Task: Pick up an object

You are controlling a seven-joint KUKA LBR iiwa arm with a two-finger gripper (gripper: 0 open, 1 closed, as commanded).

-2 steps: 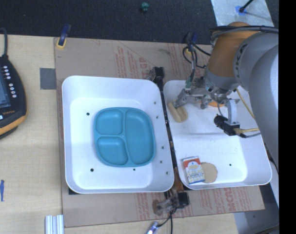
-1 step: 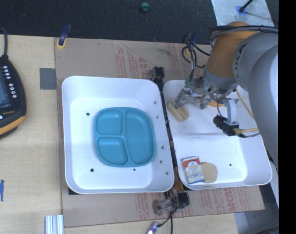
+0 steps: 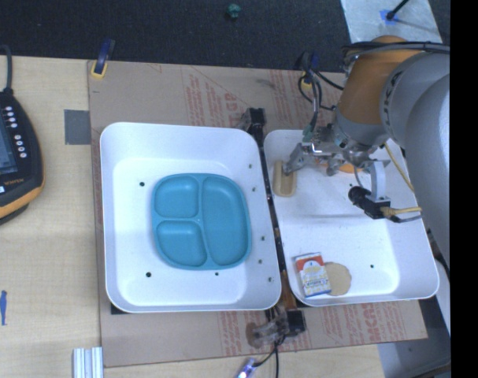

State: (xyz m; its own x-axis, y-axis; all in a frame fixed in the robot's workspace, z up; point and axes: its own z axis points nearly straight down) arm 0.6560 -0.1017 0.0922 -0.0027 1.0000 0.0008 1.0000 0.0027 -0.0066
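The gripper [image 3: 311, 164] is seen low over the far end of the right bin [image 3: 341, 235], close to that bin's far-left corner as the view shows it. Its jaws appear to stand apart and nothing is seen between them, so no object can be said to be held. A tan wooden block [image 3: 284, 179] lies in that same corner of the right bin, against the left wall and just beside the nearer jaw. Whether it is touched cannot be made out. It is judged to be the object aimed at, since the gripper is placed beside it and well apart from everything else.

At the near end of the right bin, 2 more candidates are found. A small box [image 3: 310, 276] with a red and blue face lies flat by the left wall, and a tan disc [image 3: 338, 279] touches or overlaps its right side. A blue plate [image 3: 201, 220] with 3 compartments is set outside the right bin, to its left, in the left bin [image 3: 116, 211] on the same tabletop [image 3: 42, 290].

The grasp is judged not yet made. The block's place hard against the right bin's wall is likely to be the difficulty. Little room is left for 1 jaw between wall and block, so an approach along the wall would be called for, and a miss could be expected.
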